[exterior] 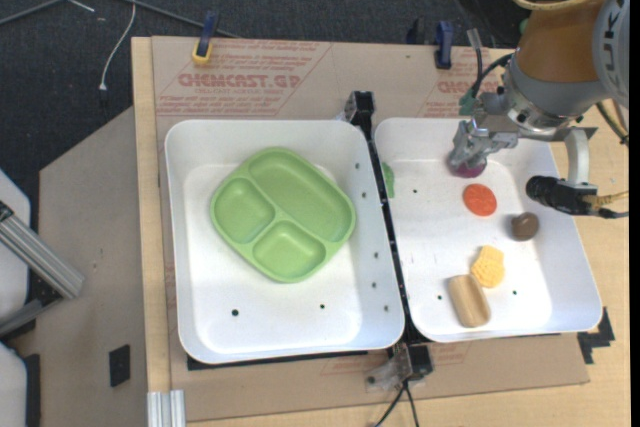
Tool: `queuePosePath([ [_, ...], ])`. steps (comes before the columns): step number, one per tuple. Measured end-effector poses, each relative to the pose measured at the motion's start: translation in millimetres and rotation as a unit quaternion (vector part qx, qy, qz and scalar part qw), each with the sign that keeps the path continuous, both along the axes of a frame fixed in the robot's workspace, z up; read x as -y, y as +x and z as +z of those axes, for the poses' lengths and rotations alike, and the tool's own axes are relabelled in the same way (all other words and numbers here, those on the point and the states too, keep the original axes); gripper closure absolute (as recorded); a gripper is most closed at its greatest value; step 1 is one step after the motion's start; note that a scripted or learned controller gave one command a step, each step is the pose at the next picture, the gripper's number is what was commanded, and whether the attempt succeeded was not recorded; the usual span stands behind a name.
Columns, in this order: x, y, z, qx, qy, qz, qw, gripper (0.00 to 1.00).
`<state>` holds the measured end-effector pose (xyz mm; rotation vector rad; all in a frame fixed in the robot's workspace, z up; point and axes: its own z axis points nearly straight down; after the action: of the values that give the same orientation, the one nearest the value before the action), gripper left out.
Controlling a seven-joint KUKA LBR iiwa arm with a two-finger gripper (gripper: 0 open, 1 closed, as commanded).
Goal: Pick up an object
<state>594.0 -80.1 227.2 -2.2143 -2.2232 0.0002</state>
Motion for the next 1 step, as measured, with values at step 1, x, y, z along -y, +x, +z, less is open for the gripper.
queuePosePath([
  [1, -50.3, -12.4, -6.5, -0.001, 0.0001, 0.0, 1.0, 1.0],
])
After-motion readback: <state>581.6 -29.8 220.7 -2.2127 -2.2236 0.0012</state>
